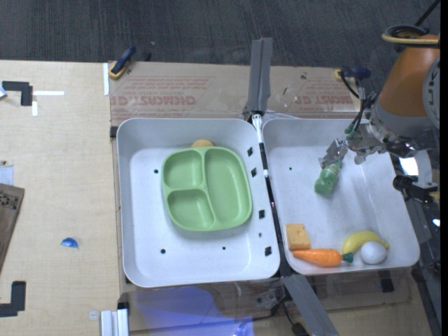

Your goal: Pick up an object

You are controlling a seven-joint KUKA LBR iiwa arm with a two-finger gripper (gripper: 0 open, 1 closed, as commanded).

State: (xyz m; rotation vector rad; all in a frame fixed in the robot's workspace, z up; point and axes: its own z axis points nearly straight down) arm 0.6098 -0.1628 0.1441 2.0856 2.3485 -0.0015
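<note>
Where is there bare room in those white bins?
Right bin: bare floor between the green bottle-shaped toy and the orange carrot. Left bin: strips around the green divided plate. The carrot, yellow banana and white egg crowd the near-right corner.

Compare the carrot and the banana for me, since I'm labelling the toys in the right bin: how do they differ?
The carrot is orange with a green tip; the banana is yellow. The carrot is straight and tapers to a point; the banana is curved. The carrot lies along the bin's near wall beside a tan block; the banana sits farther right, against a white egg. Both are toy foods lying flat in the same bin corner.
</note>
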